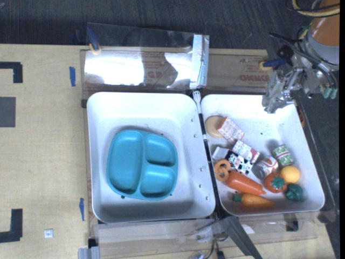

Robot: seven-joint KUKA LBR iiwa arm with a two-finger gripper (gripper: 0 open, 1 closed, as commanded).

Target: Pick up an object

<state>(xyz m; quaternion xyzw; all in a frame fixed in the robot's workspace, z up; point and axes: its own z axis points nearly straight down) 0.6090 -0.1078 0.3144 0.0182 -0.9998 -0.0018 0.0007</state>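
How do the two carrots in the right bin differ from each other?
The upper carrot is larger and reddish orange; the lower carrot is smaller and paler orange. The upper one lies at a slant, the lower one almost level. Both lie in the right bin, close together.

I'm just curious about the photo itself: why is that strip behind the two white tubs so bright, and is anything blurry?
In the camera view, the clear sheet behind the left bin throws back strong glare, washing out its surface; the gripper near the right bin looks soft and slightly smeared; the blue tray is evenly lit.
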